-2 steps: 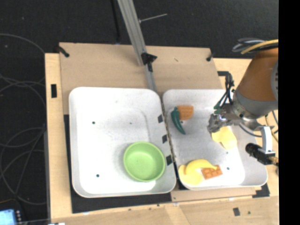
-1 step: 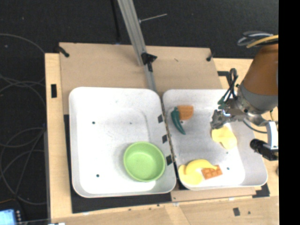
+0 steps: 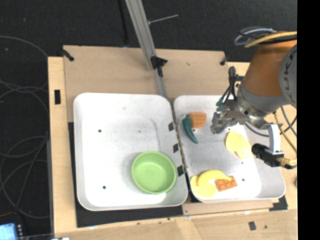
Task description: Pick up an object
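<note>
My gripper point(image 3: 218, 126) hangs over the middle of the right bin point(image 3: 200, 104), under the orange-banded wrist. Just left of it lies an orange carrot-like toy point(image 3: 198, 119) with a green stem point(image 3: 189, 129). A pale yellow piece point(image 3: 237, 143) lies just right of and below the gripper. Near the bin's front edge sits a yellow banana-like toy point(image 3: 207, 179) with a small orange block point(image 3: 225, 184) against it. A green bowl point(image 3: 153, 171) stands in the left bin point(image 3: 100, 114), near its front right corner.
A slanted metal pole point(image 3: 142, 31) rises behind the bins and meets the divider between them. A black connector and cables point(image 3: 267, 155) hang off the arm over the right bin's right side. The wooden bench point(image 3: 125, 69) surrounds both bins.
</note>
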